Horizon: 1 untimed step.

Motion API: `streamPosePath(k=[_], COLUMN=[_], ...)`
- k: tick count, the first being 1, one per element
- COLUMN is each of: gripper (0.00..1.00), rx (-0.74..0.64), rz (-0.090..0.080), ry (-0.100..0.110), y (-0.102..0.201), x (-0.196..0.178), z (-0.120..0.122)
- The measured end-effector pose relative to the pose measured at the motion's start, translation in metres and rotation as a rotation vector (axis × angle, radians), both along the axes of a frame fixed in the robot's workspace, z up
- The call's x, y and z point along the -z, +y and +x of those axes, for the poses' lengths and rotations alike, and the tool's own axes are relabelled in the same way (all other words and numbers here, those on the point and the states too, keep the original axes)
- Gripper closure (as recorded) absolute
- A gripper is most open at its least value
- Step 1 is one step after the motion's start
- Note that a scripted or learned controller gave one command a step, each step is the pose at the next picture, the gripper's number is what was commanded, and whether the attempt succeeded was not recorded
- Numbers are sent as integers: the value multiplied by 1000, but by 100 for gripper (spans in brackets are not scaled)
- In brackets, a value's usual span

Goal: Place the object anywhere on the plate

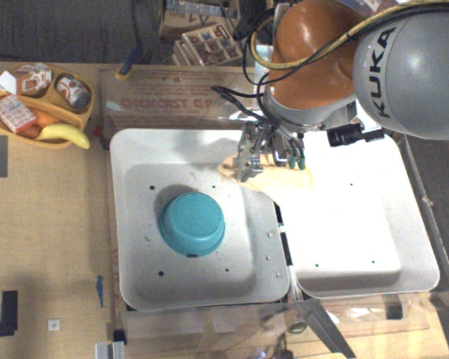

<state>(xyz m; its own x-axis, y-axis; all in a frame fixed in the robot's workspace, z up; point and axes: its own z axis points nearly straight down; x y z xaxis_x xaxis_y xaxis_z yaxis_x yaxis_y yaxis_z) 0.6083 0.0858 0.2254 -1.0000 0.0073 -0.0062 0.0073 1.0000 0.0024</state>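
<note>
From the fixed camera above the counter (45, 230), take the teal plate (193, 223) as the landmark: it sits upside-down-looking, dome up, near the middle of the left bin (135, 275). Up and to the right of the plate, at that bin's far right corner, hangs the claw (269, 155) under the arm's orange band (314, 47). Right beneath it lies a pale yellowish flat object (280, 176), stretching from the bin's rim toward the right bin (359, 223); its edges are blurred and partly covered by the claw. Whether the claw is open, closed or gripping that object cannot be told, as the metal parts overlap it.

The object looks thin and light, probably stiff like a wood or plastic slab, not fragile. Lying flat, it offers little to pinch; its raised edge on the rim seems the best hold. Far left of the plate, a tray of toy food (37, 111) rests on the counter.
</note>
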Motion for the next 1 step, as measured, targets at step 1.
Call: streamPosePath(k=[1], gripper=[0], rx=[0], rz=[0], ry=[0], y=[0], x=[0], z=[0])
